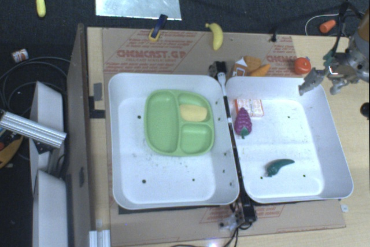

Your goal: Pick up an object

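Gripper [324, 83] open, empty, above right bin [332, 124] far rim; purple grapes [243, 121], green pepper [279, 166] unobstructed

Left bin [133, 182]: holds a tray [178, 122] with a soft lump [193, 113] in its back right part.
Right bin [324, 142]: a packet [248, 106] at the back left, a grape bunch [243, 122] just in front of it, a pepper [279, 166] near the front.
Behind the bins: a banana [215, 35], a clamp [157, 28], a carrot [258, 69], a tomato [301, 65].
Gripper [324, 81]: over the right bin's back right corner.
Far left on the floor: a small banana [40, 6].
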You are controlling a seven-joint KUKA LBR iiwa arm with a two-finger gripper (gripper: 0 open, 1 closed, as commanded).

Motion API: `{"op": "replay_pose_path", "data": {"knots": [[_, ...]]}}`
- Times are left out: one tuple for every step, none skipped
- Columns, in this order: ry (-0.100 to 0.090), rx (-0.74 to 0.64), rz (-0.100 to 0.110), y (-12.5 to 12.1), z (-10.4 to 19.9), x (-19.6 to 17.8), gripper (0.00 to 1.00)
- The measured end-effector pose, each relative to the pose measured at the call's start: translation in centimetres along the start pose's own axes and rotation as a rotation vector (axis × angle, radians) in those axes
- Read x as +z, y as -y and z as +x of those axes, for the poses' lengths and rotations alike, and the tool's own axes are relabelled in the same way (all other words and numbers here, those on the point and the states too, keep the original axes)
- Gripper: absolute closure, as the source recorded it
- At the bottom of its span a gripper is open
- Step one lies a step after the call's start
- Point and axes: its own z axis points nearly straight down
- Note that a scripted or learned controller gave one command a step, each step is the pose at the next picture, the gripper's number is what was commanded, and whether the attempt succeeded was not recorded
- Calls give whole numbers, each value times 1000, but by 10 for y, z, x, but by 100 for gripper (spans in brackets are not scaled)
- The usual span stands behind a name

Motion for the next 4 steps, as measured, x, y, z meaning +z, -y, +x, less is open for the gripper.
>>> {"op": "replay_pose_path", "data": {"knots": [[-6,5,19,74,2,177,0],[-3,0,3,103,43,190,0],[-2,1,-2,100,42,177,100],[0,-1,-1,112,51,139,100]]}}
